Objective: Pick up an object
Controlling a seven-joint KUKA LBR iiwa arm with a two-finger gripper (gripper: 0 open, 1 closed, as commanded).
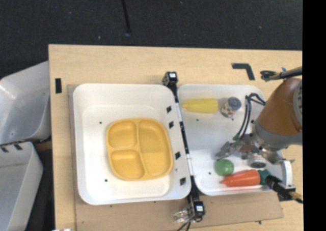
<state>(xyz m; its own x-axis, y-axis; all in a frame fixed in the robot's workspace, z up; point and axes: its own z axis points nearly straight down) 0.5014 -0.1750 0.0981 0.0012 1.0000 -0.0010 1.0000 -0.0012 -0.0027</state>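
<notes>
Yellow divided plate [139,149] lies in left white bin [84,123]; both bins on wooden bench [117,64].

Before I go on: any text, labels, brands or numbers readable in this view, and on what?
None can be read.
Black marks on the bench: plain shapes, no letters.
Small round grey thing in the right bin: may bear a printed face, too blurred to read.
Yellow tray, yellow corn-like item, green ball, carrot-like toy: no lettering visible.
</notes>
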